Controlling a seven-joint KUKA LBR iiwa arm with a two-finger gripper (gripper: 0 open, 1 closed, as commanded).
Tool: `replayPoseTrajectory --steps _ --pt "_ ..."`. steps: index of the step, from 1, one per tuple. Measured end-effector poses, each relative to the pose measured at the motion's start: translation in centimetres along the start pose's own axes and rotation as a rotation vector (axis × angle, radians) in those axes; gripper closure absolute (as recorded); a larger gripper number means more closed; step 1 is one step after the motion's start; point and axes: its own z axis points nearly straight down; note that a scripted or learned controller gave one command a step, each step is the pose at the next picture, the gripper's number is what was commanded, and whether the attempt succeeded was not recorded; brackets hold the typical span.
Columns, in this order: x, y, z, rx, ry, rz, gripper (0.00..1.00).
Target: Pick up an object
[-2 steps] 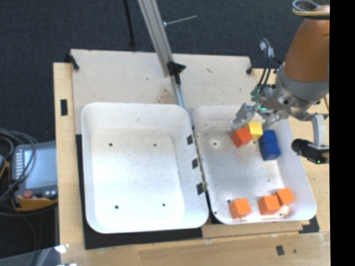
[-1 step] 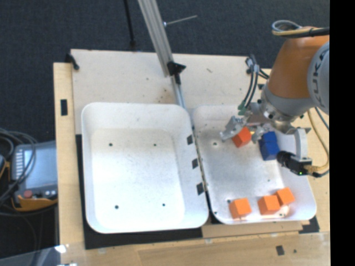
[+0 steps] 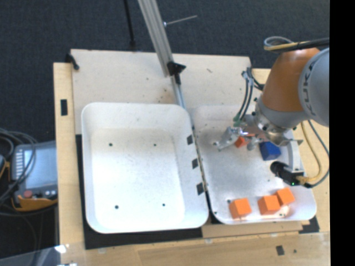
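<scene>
The hand [image 3: 239,139] is hovering low over the right bin [image 3: 222,170], its spread impossible to tell, by a small orange block [image 3: 239,142] that looks light and rigid, best pinched across flat opposite faces, toward the tabletop's far-right part.

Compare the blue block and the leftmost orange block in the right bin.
Colour: the blue block is blue; the leftmost orange block is orange.
Place: the blue block lies toward the bin's far right side, right under the arm's wrist, while the orange block sits near the front rim of the right bin.
View: the blue block is partly covered by the arm; the orange block is in plain sight.
Both are small blocks lying in the same bin.
</scene>
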Motion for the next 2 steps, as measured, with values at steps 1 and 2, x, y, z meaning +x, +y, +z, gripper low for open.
replayPoseTrajectory --steps 1,2 --pt "-0.6 -0.4 4.3 -0.001 0.000 -0.001 0.00" --pt "-0.4 -0.2 3.0 -0.009 0.004 0.005 1.00"
